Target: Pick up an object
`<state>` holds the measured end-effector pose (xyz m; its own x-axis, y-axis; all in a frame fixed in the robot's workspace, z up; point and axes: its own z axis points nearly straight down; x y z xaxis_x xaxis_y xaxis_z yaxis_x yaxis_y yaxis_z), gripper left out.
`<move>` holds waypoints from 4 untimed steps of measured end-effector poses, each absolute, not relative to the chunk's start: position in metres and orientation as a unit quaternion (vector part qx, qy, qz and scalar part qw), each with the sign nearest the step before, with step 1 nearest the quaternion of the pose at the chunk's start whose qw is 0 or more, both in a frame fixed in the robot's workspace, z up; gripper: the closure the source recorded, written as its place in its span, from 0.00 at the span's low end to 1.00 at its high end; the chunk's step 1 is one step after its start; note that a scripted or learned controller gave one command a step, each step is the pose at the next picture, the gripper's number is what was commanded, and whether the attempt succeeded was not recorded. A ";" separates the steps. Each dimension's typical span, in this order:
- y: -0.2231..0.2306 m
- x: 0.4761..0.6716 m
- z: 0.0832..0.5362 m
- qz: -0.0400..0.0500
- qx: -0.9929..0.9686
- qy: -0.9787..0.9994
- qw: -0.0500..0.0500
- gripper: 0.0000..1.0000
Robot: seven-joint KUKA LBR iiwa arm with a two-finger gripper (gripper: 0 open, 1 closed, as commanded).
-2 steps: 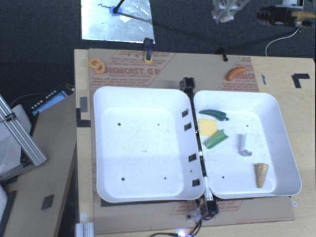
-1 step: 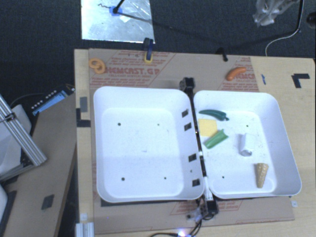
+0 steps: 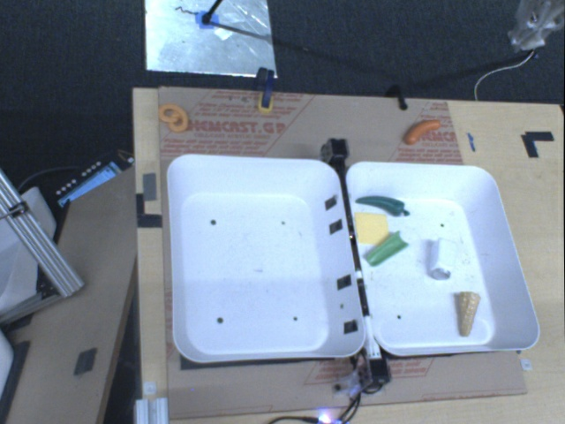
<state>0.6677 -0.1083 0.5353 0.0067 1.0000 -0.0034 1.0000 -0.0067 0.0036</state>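
Two shallow white bins sat side by side on a cardboard-topped table (image 3: pixel 221 117), viewed from above at a slant. The left bin (image 3: pixel 190 179) showed its bare floor with four small dark dots.

The right bin (image 3: pixel 494 201) held five small objects. A dark green pepper-like piece (image 3: pixel 381 204) lay toward 11 o'clock in the bin, close to the divide between the bins. Just below it sat a yellow block (image 3: pixel 371 229), and touching the block's lower right edge lay a lighter green pod-shaped piece (image 3: pixel 386 249), tilted. Near the bin's centre, slightly toward 3 o'clock, rested a small grey cylinder (image 3: pixel 438 260). Toward 5 o'clock lay a tan ice-cream cone (image 3: pixel 467 312), pointed end toward the bin's near wall, well apart from the others.

Outside the bins, an orange sausage-shaped toy (image 3: pixel 422 131) rested on the cardboard at 12 o'clock from the right bin. A tan pretzel-shaped ring (image 3: pixel 174 117) lay at 11 o'clock from the left bin. A blue and yellow clamp (image 3: pixel 264 90) gripped the table's far edge, beside a shiny silver sheet (image 3: pixel 207 25) on the dark floor.

The gripper (image 3: pixel 537 18) appeared as a pale blurred shape at the frame's 1 o'clock corner, far from every object and holding nothing visible; whether it was spread or pressed together could not be told.
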 end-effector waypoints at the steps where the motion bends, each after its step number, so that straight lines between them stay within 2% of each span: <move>1: -0.196 0.668 0.535 0.000 0.709 0.705 0.003 1.00; 2: -0.208 0.554 0.507 0.000 0.709 0.705 -0.001 1.00; 3: -0.205 0.629 0.537 0.002 0.704 0.710 0.004 1.00; 4: -0.207 0.515 0.455 -0.001 0.708 0.706 -0.004 1.00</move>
